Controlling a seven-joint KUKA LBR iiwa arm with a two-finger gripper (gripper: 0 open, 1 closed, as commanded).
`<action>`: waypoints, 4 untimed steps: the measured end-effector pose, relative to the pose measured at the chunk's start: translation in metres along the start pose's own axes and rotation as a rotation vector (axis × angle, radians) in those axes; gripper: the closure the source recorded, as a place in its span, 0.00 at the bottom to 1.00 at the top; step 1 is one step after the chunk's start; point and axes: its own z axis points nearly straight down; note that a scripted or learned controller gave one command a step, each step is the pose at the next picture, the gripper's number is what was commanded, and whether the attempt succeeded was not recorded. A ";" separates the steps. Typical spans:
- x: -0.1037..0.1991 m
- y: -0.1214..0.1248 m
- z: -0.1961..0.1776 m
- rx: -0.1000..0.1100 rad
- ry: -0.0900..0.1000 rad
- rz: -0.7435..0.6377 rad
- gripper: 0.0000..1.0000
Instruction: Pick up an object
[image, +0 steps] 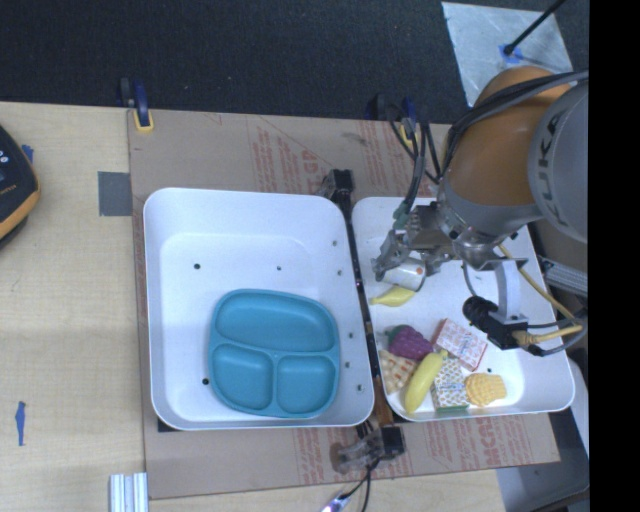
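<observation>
My gripper (400, 262): low over the upper left part of the right bin (555, 400), reaching in from the right, fingers pointing down and to the left.
Jaw state: I cannot tell how far my jaws stand apart; the wrist and cabling cover them, and no object is visibly seated between them.
Object under my tip: a small white-and-grey piece (408, 274) lies right at my fingertips; whether I touch it is not readable.
Small banana (393, 296): lies on the bin floor just below my fingertips, close to the bin's left wall. Long axis: nearly left-right, slightly tilted, the right end higher and nearer my jaws.
Large banana (423, 380): lower part of the right bin, well below my jaws. Long axis: diagonal, upper end pointing up-right, lower end down-left.
Purple item (410, 342): just above the large banana's upper half, between it and the small banana.
Red-and-white packet (461, 343): right of the purple item, tilted.
Corn piece (485, 389): lower right of the cluster, beside the packet's lower edge.
Left bin (175, 230): holds a blue divided plate (272, 352), lying flat, well apart from my jaws.
</observation>
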 end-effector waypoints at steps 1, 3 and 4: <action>0.046 -0.029 -0.044 -0.002 0.001 0.000 1.00; 0.023 -0.070 -0.039 0.000 0.000 0.002 1.00; 0.023 -0.070 -0.039 -0.001 0.000 0.002 0.00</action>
